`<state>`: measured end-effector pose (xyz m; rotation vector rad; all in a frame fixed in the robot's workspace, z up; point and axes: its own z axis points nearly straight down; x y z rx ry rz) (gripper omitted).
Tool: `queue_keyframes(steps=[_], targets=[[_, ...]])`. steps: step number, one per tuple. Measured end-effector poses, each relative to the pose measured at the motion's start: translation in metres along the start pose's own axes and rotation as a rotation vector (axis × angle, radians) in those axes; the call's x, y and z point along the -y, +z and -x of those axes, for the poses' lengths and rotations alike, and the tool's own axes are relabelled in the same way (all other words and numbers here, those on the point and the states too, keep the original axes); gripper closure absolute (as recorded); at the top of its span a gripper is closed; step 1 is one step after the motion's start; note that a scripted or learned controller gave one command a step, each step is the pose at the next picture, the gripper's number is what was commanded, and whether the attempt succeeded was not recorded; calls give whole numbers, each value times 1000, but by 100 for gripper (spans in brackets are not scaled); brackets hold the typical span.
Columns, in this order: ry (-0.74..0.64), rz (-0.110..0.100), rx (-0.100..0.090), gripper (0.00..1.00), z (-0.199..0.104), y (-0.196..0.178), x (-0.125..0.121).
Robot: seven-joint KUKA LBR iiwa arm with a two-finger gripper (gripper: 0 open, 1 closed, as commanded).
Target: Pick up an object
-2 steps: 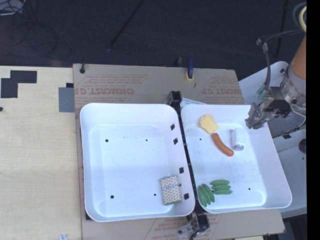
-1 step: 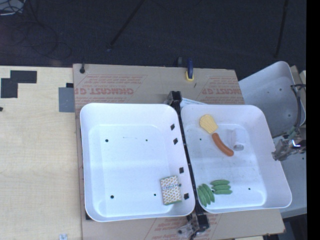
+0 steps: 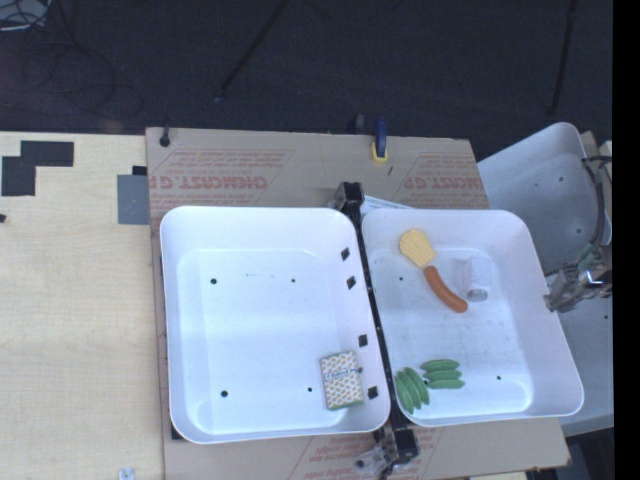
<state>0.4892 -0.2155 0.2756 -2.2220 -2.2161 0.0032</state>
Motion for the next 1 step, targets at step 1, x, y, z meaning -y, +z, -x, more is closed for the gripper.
queue_keyframes(steps=[1], targets=[[1,-2,0,100,1,-9,0]])
